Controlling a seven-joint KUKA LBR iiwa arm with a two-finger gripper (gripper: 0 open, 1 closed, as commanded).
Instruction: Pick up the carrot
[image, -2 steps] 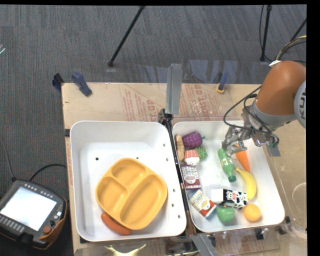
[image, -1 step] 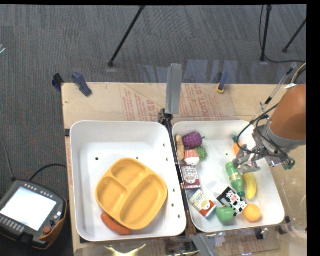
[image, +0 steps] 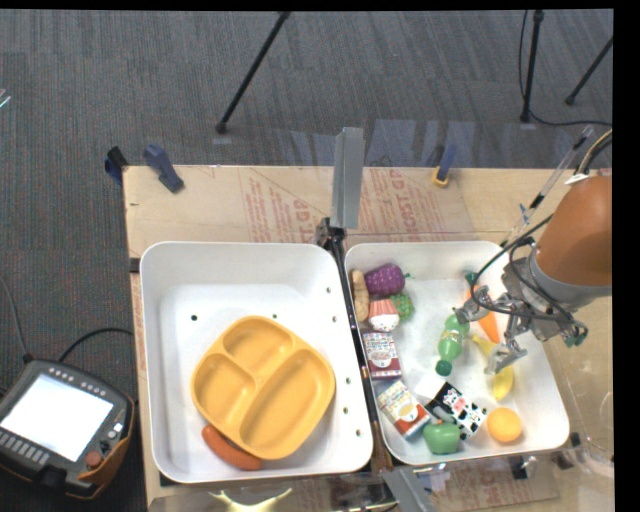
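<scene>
From above, the gripper hangs over the right bin, its fingers around the carrot, which shows orange between them, near the bin's right side. A green bottle lies just beside it. The yellow plate sits in the left bin.

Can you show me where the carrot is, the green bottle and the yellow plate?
carrot (image: 489, 327): camera view, on its orange body beside the pincer.
green bottle (image: 452, 343): camera view, on the bottle's middle.
yellow plate (image: 262, 386): camera view, on the ridge between its compartments.
</scene>
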